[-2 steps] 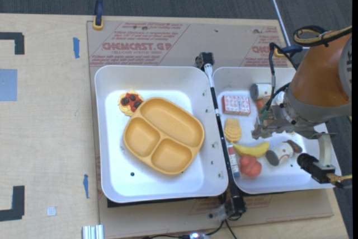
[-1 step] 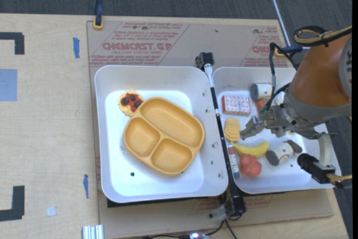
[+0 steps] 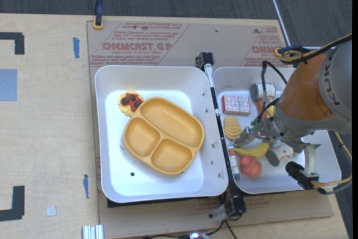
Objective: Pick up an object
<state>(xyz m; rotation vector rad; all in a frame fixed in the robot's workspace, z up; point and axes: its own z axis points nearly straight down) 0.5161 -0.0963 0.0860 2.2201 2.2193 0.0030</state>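
Gripper [image 3: 258, 134]: low in the right bin, at the end of the grey arm; whether its fingers are spread or pressed together cannot be told from this angle, and nothing is seen pinched between them.
Banana [image 3: 253, 149]: yellow, lying just below the gripper, touching or nearly touching it.
Tomato [image 3: 250, 166]: red and round, just below the banana, near the bin's front wall.
Waffle [image 3: 232, 128]: yellow ridged piece, just left of the gripper.
Box [image 3: 236, 104]: red-and-white checked packet, above the waffle, toward the bin's back.
Arm [image 3: 313, 92]: orange band above the wrist, reaching in from the right and covering much of the bin.
Right bin [image 3: 224, 78]: white, shallow, crowded with small items.
Left bin [image 3: 106, 137]: white, beside the right one, their walls touching.
Tray [image 3: 163, 135]: orange, three compartments, lying tilted at the left bin's middle.
Pastry [image 3: 130, 102]: small, yellow with dark-red topping, just beside the tray's upper-left corner.
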